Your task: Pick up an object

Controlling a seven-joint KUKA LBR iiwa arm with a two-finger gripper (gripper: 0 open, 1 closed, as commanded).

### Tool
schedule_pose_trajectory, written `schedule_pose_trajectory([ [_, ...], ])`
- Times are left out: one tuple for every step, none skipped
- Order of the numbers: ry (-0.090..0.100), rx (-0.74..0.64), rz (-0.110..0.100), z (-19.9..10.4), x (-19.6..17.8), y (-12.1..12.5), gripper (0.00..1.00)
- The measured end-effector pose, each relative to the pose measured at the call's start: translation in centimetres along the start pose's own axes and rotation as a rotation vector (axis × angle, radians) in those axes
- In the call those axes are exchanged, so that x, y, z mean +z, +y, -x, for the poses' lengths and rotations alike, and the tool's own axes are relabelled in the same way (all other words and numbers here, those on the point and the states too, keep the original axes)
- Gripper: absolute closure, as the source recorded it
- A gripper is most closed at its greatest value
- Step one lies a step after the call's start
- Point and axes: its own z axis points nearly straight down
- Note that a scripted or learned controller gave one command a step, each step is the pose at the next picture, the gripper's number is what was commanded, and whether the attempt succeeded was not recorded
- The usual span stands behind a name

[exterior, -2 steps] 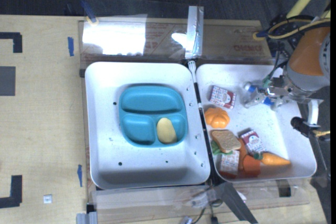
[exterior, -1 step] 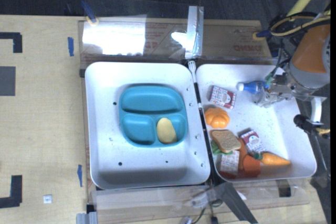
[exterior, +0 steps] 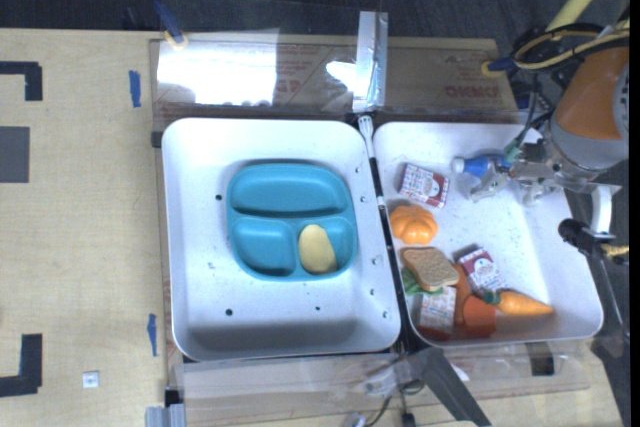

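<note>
Objects for picking lie in the right bin [exterior: 560,245]: a red-and-white packet [exterior: 421,183] at its far left, an orange fruit [exterior: 414,223] just nearer than that, a slice of bread [exterior: 431,267] nearer again, a second small red-and-white packet [exterior: 478,267] beside the bread, and a carrot [exterior: 520,304] at the near right. A red piece [exterior: 477,313] sits touching the carrot's thick end, and another packet [exterior: 437,309] lies just left of it, under the bread.

My end effector [exterior: 490,177] hangs over the far part of the right bin, right of the first packet and apart from it. It has blue and grey parts. Nothing sits between its fingers that I can see, and I cannot tell how far apart they are.

In the left bin [exterior: 200,305] rests a blue divided tray [exterior: 290,200], with a yellow lemon [exterior: 317,248] in its near right compartment. Both bins stand on the tabletop [exterior: 70,245].
</note>
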Motion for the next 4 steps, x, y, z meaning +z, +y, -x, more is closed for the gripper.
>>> schedule_pose_trajectory([
  [-0.004,0.015,-0.006,-2.7,1.3,0.5,0.00],
  [-0.006,-0.040,-0.030,-5.9,1.4,4.7,0.00],
  [-0.007,-0.039,-0.039,-5.9,0.6,4.5,1.00],
  [-0.003,-0.172,-0.038,-7.1,-0.2,4.5,1.00],
])
